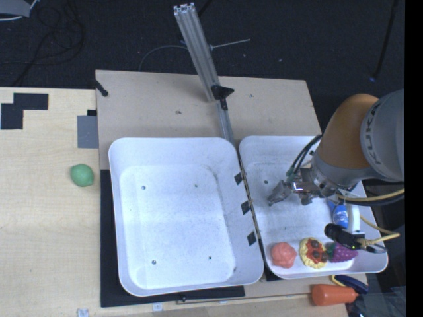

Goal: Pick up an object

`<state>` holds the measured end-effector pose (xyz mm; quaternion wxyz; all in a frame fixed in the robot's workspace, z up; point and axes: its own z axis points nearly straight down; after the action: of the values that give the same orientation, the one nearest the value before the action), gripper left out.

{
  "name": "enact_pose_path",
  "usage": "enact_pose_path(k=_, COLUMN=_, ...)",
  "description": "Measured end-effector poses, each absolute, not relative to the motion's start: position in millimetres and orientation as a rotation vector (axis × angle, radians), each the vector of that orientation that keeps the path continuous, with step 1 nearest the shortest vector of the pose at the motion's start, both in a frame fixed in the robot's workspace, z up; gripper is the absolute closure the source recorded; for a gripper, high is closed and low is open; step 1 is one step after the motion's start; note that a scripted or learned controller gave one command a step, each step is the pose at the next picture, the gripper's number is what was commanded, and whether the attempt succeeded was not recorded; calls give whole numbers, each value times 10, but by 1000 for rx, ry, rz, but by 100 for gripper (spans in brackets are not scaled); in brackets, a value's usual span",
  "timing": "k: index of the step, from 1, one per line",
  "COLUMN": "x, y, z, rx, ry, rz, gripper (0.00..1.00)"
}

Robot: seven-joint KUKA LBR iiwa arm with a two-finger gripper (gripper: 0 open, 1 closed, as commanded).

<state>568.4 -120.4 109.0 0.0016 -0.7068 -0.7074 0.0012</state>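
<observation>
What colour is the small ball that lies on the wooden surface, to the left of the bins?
Green. The ball shows clearly in the camera view.

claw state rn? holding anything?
Claw: over the right bin, nothing visibly held; open or closed cannot be told.
</observation>
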Motion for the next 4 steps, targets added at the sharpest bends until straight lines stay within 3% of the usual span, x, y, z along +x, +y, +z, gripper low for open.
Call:
enact_pose_path(k=1, x=5685, y=-1200, z=912, rx=-2221, ry=-2222, rz=1, gripper=0)
enact_pose_path(k=2, x=5691, y=-1212, z=1028, rx=-2225, ry=-2221, rz=-2, gripper=100)
enact_pose_path(k=4, x=5632, y=-1276, z=2114, rx=-2224, ry=-2223, rz=-4, gripper=100)
